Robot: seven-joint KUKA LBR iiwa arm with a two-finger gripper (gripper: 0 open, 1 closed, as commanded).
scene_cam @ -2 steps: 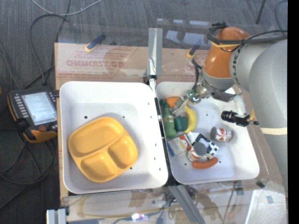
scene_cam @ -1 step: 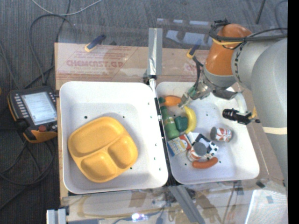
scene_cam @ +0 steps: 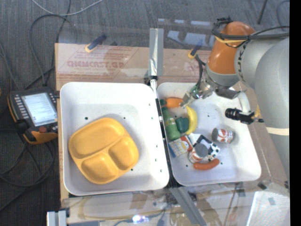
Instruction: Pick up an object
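1. The gripper (scene_cam: 189, 98) hangs low over the far left corner of the right bin (scene_cam: 244, 171), beneath the arm (scene_cam: 263, 74) with its orange band; its tip is small and partly blurred, so whether it is parted or closed cannot be told, and nothing can be seen held in it.
2. Just beside the tip lies an orange carrot-like piece (scene_cam: 173, 102), lengthwise across the bin's far left corner; contact with the gripper cannot be judged.
3. Close under the tip sits a yellow banana (scene_cam: 192, 120), curved, standing roughly along the bin's depth.
4. Against the banana's left side is a green bottle-like object (scene_cam: 171, 126), dark green, next to the bin's left wall.
5. Nearer the camera lies a small carton (scene_cam: 178, 147) with blue and red print, touching a pile with a grey block (scene_cam: 201, 149) and a black-and-white spotted item (scene_cam: 214, 150).
6. A red sausage-shaped piece (scene_cam: 206, 164) lies at the near edge of that pile.
7. A small can (scene_cam: 222, 135) with a red and white label lies on its side, apart to the right.
8. The left bin (scene_cam: 84, 93) holds a yellow divided tray (scene_cam: 103, 149) with three compartments, tilted diagonally.
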